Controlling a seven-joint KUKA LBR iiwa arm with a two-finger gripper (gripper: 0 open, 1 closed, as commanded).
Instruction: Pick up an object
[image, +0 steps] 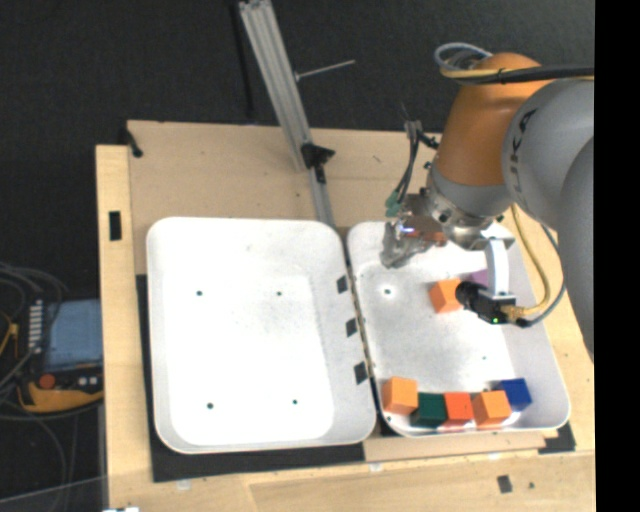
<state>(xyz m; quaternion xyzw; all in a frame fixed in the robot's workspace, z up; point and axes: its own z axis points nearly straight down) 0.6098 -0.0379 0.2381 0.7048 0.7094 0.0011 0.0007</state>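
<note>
My gripper (400, 243) hangs over the far left corner of the right bin (440, 350), under the orange wrist band. Nothing shows between its tips. An orange block (445, 296) lies in the middle of that bin, right of and nearer than the gripper. Along the bin's near edge sits a row of blocks: an orange one (402, 393), a dark green one (431, 408), two more orange ones (459, 405) (491, 405) and a blue one (516, 392). A bit of purple (481, 277) peeks out beside the arm.
The left bin (250, 330) lies beside the right one, with small clips along the seam between them. A slanted metal pole (290, 110) rises behind the bins. The arm's body covers the right bin's far right corner. A blue device (70, 335) sits off the bench's left.
</note>
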